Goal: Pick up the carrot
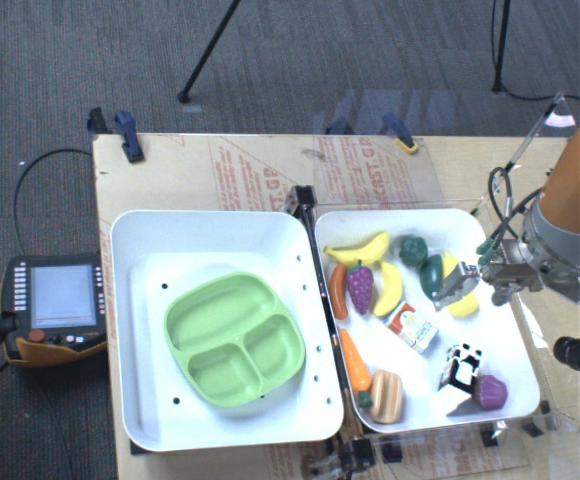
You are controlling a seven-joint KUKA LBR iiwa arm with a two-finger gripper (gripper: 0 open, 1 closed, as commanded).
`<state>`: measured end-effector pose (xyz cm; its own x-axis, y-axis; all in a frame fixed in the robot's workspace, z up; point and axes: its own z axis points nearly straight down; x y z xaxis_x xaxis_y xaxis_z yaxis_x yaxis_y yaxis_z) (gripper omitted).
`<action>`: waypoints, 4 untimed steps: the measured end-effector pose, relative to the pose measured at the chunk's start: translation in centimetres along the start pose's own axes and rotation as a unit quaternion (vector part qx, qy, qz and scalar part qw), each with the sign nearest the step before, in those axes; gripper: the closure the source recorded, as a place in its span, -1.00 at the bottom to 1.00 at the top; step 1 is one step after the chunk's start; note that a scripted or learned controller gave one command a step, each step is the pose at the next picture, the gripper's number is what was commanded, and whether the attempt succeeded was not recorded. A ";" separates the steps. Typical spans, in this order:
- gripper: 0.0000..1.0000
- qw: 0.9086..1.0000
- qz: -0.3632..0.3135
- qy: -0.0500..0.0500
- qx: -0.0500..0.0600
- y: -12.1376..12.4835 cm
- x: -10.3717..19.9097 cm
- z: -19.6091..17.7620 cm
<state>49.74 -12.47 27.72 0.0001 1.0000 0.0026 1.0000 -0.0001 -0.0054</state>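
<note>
At the far left, on the dark floor beside the tabletop [210, 173], lies a black handheld control pendant [55, 308] with a pale screen. The left white bin [135, 248] holds a light green divided plate [233, 339], set at a slant near the bin's middle.

In the right white bin [515, 353], the carrot [355, 361] lies along the left wall, in the lower part of the bin, its orange body running from upper left to lower right with a bit of green at the lower end. Just beside that end sits a tan bread roll [387, 395]. Above the carrot, also by the left wall, lies a reddish-brown sausage-shaped toy [339, 290], with a bunch of purple grapes [360, 286] next to it and two bananas [362, 249] curving above and to the right of the grapes. A small red and white carton [411, 326] lies near the bin's middle, right of the carrot. Further right are dark green vegetables [417, 258], a black and white patterned toy [460, 366] and a purple item [490, 391] near the lower right corner.

The gripper [457, 286] hangs over the upper right part of this bin, by a yellow item [463, 304] and just right of the green vegetables. It is well apart from the carrot, which lies to its lower left, across the carton. How far its jaws stand apart cannot be told from this angle, and nothing can be made out between them. The grey arm [560, 233] reaches in from the right edge.
</note>
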 end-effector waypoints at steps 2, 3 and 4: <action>-1.00 0.999 -0.042 -0.006 -0.004 -1.8 3.0 19.1; 1.00 0.999 -0.038 -0.002 0.000 -2.0 3.2 18.2; -1.00 0.999 -0.038 -0.002 0.000 -2.0 3.2 18.3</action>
<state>47.62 -9.26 9.48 -0.0758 0.9971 -0.0002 0.9971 0.0758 -0.0051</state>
